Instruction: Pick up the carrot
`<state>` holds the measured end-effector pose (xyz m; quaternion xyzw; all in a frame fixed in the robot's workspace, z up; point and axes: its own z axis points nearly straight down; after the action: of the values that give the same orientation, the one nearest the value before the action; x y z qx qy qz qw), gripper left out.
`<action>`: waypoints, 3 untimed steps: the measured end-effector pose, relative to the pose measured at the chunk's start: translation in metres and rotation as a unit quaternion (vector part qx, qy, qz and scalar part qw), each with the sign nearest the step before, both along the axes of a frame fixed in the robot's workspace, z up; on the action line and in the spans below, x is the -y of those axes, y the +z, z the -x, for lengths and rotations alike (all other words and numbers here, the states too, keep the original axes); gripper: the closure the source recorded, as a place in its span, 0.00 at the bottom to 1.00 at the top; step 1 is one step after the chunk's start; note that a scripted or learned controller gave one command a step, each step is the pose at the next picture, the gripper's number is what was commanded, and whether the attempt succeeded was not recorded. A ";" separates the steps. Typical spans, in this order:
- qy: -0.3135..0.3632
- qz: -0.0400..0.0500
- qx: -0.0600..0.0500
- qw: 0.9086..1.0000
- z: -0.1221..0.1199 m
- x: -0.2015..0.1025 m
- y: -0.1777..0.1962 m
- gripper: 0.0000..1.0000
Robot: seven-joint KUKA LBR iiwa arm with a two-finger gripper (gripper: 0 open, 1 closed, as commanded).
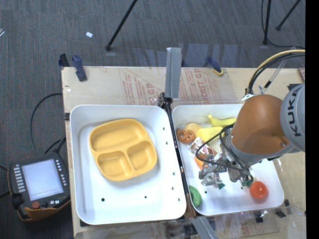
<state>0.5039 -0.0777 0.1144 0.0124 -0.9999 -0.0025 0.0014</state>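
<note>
The arm (261, 126), grey with an orange band, rises nearest the camera and covers the 3 o'clock part of the right bin (277, 201). Its gripper (219, 175) points down into that bin, at about 7 o'clock from the orange band. Finger state: cannot be determined, as the wrist and surrounding clutter hide the tips.

The left bin (79, 133) holds a yellow divided tray (123, 148) lying flat near its centre.

In the right bin, a yellow banana-shaped toy (221, 119) lies at 12 o'clock. A brown ring-shaped toy (187, 135) lies at 10 o'clock. A red tomato (258, 189) sits at 5 o'clock. A green toy (195, 196) lies at 7 o'clock against the bin wall.

The carrot (200, 161), an orange piece, is partly visible just at 11 o'clock from the gripper, near the bin's centre, beside a patterned packet (209, 144).
</note>
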 end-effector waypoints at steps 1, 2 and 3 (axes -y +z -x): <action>0.147 0.002 0.002 0.989 0.001 0.020 0.029 1.00; 0.031 0.002 0.002 1.000 -0.005 -0.033 0.073 1.00; 0.031 0.002 0.002 1.000 -0.005 -0.032 0.073 0.00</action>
<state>0.5084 -0.0452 0.1870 0.0435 -0.9991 -0.0008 -0.0003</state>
